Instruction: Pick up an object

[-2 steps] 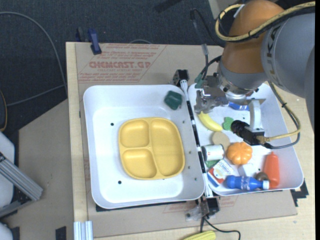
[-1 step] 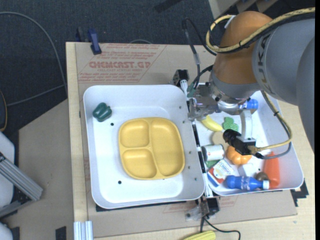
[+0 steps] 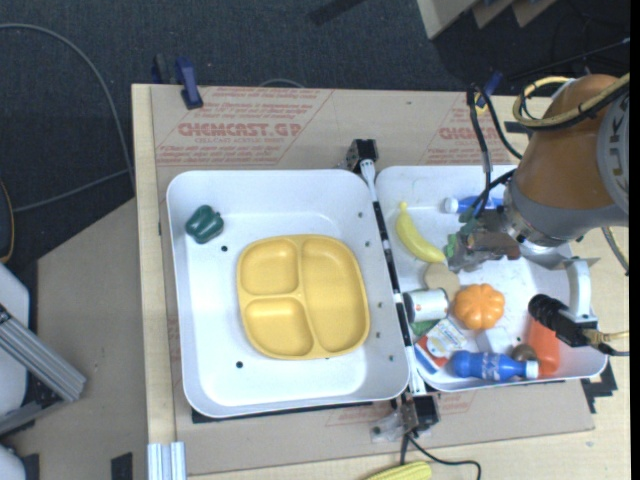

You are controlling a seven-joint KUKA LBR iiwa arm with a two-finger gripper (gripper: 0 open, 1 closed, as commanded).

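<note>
While I look down on the bench, I log a brown paper-covered board (image 3: pixel 290 118) with red print, set on dark carpet (image 3: pixel 70 118), carrying two shallow white plastic bins.

Left bin (image 3: pixel 190 368): one yellow three-compartment plastic plate (image 3: pixel 302 296) near the middle; one small dark green block (image 3: pixel 204 224) by the upper left corner, well apart from the plate. Wide bare floor runs around the plate on every side.

Right bin (image 3: pixel 425 183): crowded. Yellow banana (image 3: pixel 417 238) along the left wall; orange pumpkin-shaped toy (image 3: pixel 478 306) below it; white cylinder (image 3: pixel 430 302) just beside the pumpkin; blue plastic bottle (image 3: pixel 490 366) lying along the lower wall; red-orange item (image 3: pixel 545 346) in the lower right corner. Little open floor remains, mostly in the upper part.

Grey arm with orange band (image 3: pixel 560 158) reaches in from the right. Gripper (image 3: pixel 472 248) sits low over the right bin, just right of the banana and above the pumpkin. I cannot tell whether its jaws stand apart or together, and I see nothing between them.
</note>
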